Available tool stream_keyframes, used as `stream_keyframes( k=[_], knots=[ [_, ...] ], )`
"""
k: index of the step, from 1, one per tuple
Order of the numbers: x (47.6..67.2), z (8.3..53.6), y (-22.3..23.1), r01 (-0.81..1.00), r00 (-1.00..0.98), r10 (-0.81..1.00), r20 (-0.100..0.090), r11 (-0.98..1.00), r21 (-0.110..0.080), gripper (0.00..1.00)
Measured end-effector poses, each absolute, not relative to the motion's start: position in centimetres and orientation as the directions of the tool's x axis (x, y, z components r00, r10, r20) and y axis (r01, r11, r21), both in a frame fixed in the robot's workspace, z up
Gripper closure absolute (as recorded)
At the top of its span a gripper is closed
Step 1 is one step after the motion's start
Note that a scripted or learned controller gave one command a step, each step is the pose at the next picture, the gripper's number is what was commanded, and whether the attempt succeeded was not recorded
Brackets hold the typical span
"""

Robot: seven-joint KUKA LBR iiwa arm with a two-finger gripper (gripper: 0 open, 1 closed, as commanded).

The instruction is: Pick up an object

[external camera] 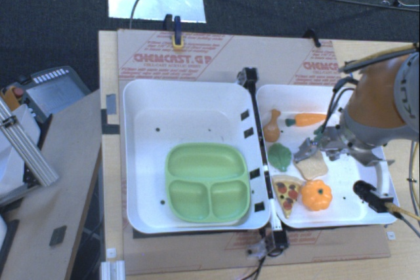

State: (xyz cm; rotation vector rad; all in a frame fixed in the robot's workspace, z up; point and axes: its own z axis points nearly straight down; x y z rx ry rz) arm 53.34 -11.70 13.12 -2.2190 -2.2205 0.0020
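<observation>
The right bin (354, 96) holds several toy foods. A tan drumstick (271, 126) and an orange carrot (308, 119) lie toward the back. A green leafy piece (280, 156) sits by the left wall. Near the front are a pale bread slice (312, 168), a pizza slice (287, 192) and an orange pumpkin (316, 196). My gripper (306, 150) hangs low in the bin, just above the bread slice's back edge and right of the green piece. Nothing can be seen in its grasp.
The left bin (190, 101) holds a green divided plate (209, 181) at its front. A black divider (257, 141) with clips runs between the bins. My arm (384, 101) covers the right bin's right side.
</observation>
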Motion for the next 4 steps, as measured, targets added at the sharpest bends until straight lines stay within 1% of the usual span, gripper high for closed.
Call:
stream_keyframes(
  k=[1,2,3,4],
  knots=[
    [53.5,14.4,-11.7,1.000,-0.002,1.000,-0.001,0.002,0.003,1.00],
    [53.1,20.6,-11.5,1.000,-0.003,1.000,-0.001,0.003,0.004,1.00],
    [53.2,22.5,-11.6,1.000,-0.004,1.000,-0.001,0.004,0.004,1.00],
    [54.8,23.5,-6.1,1.000,-0.009,1.000,0.001,0.009,0.003,1.00]
  ],
)
